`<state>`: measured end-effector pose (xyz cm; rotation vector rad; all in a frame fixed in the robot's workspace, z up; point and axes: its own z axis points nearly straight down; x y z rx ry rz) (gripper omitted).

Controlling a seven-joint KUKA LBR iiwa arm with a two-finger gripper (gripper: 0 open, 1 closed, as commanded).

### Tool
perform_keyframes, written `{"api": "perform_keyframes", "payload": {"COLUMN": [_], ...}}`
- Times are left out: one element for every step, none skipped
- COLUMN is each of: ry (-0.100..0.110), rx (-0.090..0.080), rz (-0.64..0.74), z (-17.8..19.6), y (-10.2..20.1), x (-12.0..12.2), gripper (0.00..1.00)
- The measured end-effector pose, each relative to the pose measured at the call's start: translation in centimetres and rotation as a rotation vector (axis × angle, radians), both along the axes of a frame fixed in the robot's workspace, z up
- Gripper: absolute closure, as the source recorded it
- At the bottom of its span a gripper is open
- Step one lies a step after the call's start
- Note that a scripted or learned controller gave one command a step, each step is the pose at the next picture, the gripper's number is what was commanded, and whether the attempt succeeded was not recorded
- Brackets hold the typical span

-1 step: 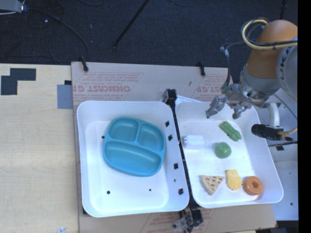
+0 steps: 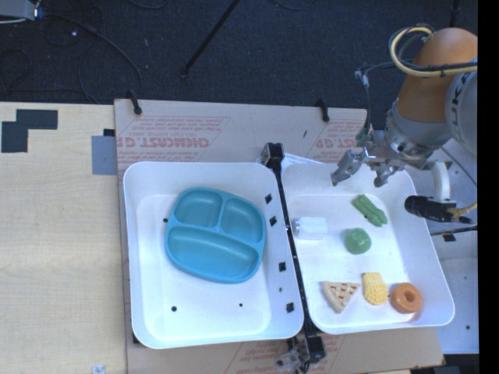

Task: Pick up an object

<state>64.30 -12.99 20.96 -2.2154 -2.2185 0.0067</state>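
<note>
- The tool (image 2: 364, 169) hangs spread wide and holding nothing over the right bin's (image 2: 433, 265) far edge.
- The green pickle (image 2: 369, 209) lies just beside it, on the bin floor.
- Risk: the slim, slanted pickle could slip from a misaligned close.

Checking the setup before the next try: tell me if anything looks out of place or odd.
Nothing stands out. The blue plate lies flat in the left bin; the toy foods sit apart in the right bin, unspilled. The gripper hangs open over that bin's far edge.
</note>
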Motion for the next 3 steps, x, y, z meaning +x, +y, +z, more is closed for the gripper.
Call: {"api": "perform_keyframes", "payload": {"ry": [0.006, 0.003, 0.006], "rx": [0.001, 0.001, 0.002], "rz": [0.0, 0.0, -0.001], "z": [-6.8, -12.5, -11.5], "y": [0.2, 0.4, 0.3], "x": [0.0, -0.2, -0.1], "gripper": [0.0, 0.0, 1.0]}}
